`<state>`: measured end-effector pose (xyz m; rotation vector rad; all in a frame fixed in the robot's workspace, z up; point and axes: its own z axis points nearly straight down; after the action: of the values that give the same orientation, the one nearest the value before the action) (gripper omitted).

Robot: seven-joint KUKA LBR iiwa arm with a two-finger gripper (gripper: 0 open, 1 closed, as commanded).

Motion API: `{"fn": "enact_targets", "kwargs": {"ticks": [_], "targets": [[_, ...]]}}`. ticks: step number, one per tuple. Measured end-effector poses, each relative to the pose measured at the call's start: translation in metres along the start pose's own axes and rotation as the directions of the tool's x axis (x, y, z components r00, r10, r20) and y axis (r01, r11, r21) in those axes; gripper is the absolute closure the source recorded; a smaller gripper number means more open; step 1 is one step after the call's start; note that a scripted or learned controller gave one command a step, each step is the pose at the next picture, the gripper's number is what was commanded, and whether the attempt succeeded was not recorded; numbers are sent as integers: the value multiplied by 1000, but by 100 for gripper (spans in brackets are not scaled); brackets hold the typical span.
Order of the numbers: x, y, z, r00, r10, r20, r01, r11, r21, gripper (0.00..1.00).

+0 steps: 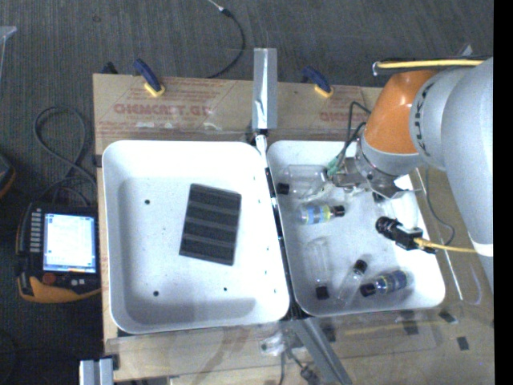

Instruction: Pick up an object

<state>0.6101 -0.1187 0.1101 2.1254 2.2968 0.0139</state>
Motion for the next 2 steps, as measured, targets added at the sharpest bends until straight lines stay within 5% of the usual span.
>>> {"fn": "enact_targets", "kwargs": {"ticks": [1, 2], "targets": [[17, -17, 19, 1000, -17, 5, 17, 1000, 3, 0], [17, -17, 9, 1000, -15, 4, 15, 1000, 0, 100]]}}
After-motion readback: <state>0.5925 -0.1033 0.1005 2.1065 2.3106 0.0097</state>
